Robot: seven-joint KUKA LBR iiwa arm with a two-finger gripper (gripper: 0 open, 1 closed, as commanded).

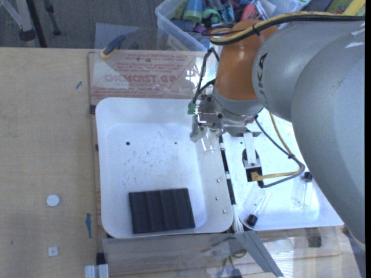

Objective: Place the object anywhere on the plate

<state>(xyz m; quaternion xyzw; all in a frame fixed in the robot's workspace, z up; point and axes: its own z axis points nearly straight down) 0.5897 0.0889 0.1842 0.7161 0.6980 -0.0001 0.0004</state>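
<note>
**Over the seam between the bins, my own arm in the way**

My pincer (204, 133) hangs at the upper right corner of the left bin (110, 155), just where that bin's right wall meets the right bin (290, 210). My orange band and grey wrist sit directly above it and cover most of it, so I see only a bit of pale metal poking down at the bin's edge. Whether it is spread or closed, and whether anything sits in it, I cannot tell — the part that would show that is hidden under my own wrist.

The dark ribbed plate (161, 209) lies flat in the left bin's lower part, close to the near wall, well apart from my pincer. Its surface is bare. The bin floor around it carries small dark specks.

The right bin is largely hidden by my grey arm, which fills the right of the view. On the part I can see there are faint clear shapes, hard to make out, and a small black piece (251, 219) near the lower left corner. I cannot pick out with any certainty which thing is the object to be placed.

Behind the bins a clear tub of coloured toys (200, 7) is cut off by the top edge, and a white disc (53, 200) lies on the worktop (40, 126) at left.
</note>
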